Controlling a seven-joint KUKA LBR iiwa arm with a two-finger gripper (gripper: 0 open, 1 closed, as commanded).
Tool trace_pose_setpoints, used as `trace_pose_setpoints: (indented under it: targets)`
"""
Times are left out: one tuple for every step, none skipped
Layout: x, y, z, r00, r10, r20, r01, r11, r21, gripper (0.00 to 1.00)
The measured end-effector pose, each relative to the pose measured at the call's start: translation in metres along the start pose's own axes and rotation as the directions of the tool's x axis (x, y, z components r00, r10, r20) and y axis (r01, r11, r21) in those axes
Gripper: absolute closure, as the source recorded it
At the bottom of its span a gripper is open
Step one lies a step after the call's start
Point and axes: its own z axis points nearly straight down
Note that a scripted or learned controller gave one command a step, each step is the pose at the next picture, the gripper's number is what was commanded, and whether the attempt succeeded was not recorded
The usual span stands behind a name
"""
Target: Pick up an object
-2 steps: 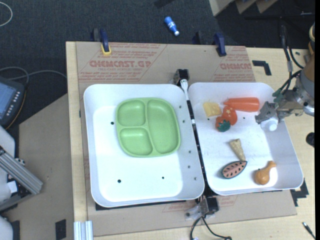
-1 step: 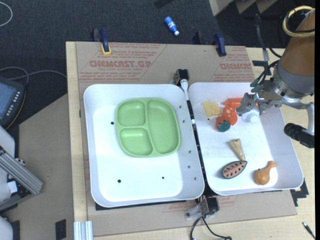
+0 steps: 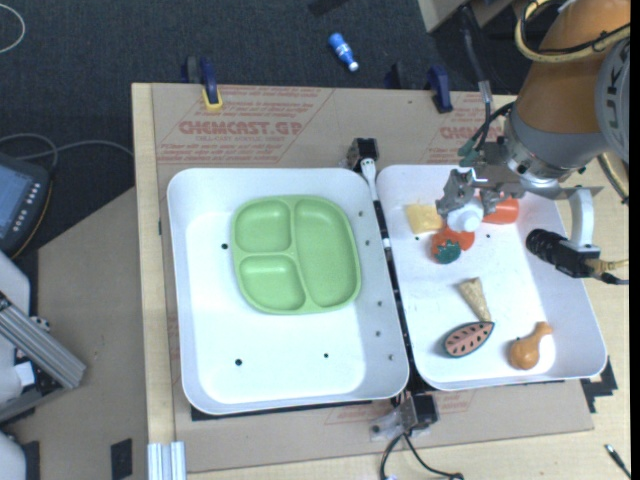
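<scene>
**My gripper is low in the right bin, by the toys**

I am the arm (image 3: 570,78), and I reach in from the right side. My gripper (image 3: 463,211) is down in the right bin (image 3: 560,308), near its far end. I can't make out whether my gripper is spread wide or squeezed tight. I see nothing held in it.

There are toys all around me that I could pick up. A yellow block (image 3: 422,218) lies just to the left of my gripper. A red and green toy (image 3: 446,248) sits just below my gripper, very close to it. I can't say if we touch. An orange toy (image 3: 503,209) peeks out on the other side of my gripper, partly hidden behind it.

More toys lie at the near end of the same bin, well apart from me. A tan cone (image 3: 476,298) lies in the middle of the bin. A brown oval toy (image 3: 468,339) with red on it lies just below the cone. An orange-brown toy (image 3: 527,347) with a thin neck lies beside it, close to the near right corner.

The left bin (image 3: 200,298) holds a green plate (image 3: 297,253) with three parts. The plate lies flat.

Both bins sit side by side on the bench (image 3: 300,118). A small blue thing (image 3: 343,51) lies on the dark floor past the bench.
</scene>
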Motion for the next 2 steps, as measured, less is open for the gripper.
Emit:
trace_pose_setpoints:
  targets:
    - [0.055,0.013,0.001,1.000,0.000,0.000,0.000,1.000,0.001,1.00]
    - [0.085,0.015,0.018,1.000,0.003,0.000,-0.003,1.000,0.008,1.00]
